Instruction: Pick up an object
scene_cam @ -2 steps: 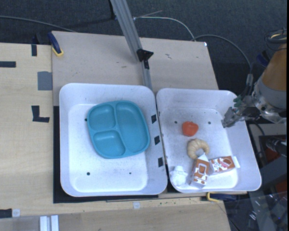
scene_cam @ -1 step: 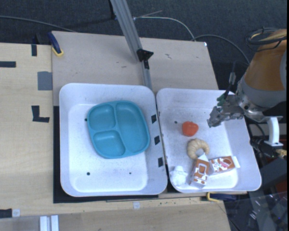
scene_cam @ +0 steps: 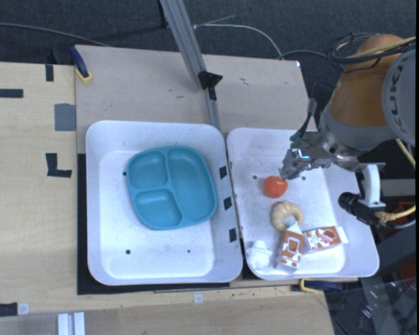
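— Those fingers [scene_cam: 291, 170], can you see how they're set? They hang low over the right bin [scene_cam: 349, 264], tips right by the tomato.

— I can't tell whether they're wide or narrow from here; they're dark and bunched together against the wrist. The small red tomato [scene_cam: 275, 185] sits just below and left of the tips, maybe touching, and I can't say it's held.

— What else is in that bin?

— A croissant [scene_cam: 286, 213], pale tan and curled, just below the tomato. Then an orange-and-white carton [scene_cam: 290, 249] lying on its side, and beside it a flat white packet [scene_cam: 323, 239] with red print. There's lettering on both, but it's too small and blurred for me to read. Something white and crumpled [scene_cam: 260, 254] lies at the carton's left.

— And the other bin?

— The left bin [scene_cam: 105, 257] carries a blue divided plate [scene_cam: 172, 186], three compartments, lying flat near the middle.

— Any writing on the arm?

— Dark letters run down the grey arm [scene_cam: 377, 96] at the far right, partly cut off. They look like the maker's name, though I can't make out all of it. The orange band bulges just left of them.

— The counter [scene_cam: 28, 187]?

— Light wood, with dark tape marks on the left. A blue and yellow clamp [scene_cam: 80, 63] grips the board's far left corner, and a metal pole [scene_cam: 188, 37] slants down toward the gap between the bins.
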Controlling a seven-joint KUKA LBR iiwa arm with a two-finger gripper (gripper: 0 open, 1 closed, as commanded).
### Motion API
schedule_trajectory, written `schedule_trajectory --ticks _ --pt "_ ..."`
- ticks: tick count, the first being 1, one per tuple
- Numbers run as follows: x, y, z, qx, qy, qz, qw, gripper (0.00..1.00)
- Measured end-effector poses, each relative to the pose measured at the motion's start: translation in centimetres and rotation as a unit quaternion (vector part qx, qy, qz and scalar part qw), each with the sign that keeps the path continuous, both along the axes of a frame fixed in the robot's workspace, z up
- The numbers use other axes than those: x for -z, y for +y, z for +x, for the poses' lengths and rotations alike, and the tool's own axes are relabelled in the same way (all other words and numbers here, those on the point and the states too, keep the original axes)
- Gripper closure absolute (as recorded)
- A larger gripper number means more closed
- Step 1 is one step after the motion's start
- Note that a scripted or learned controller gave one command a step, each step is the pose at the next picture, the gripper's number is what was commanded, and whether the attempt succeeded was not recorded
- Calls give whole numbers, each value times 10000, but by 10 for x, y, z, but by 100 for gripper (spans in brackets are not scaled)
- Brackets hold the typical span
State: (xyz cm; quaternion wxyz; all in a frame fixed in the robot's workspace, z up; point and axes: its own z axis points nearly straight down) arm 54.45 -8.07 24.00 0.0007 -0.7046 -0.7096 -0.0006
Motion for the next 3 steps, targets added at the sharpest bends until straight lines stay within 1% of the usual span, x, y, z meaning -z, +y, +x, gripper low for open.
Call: schedule_trajectory --ticks 1,2,3 --pt "9 46 -3 6 14 -3 10000 100" --pt "3 107 -3 -8 7 0 10000 100" --pt "-1 163 6 -6 6 -1 10000 100"
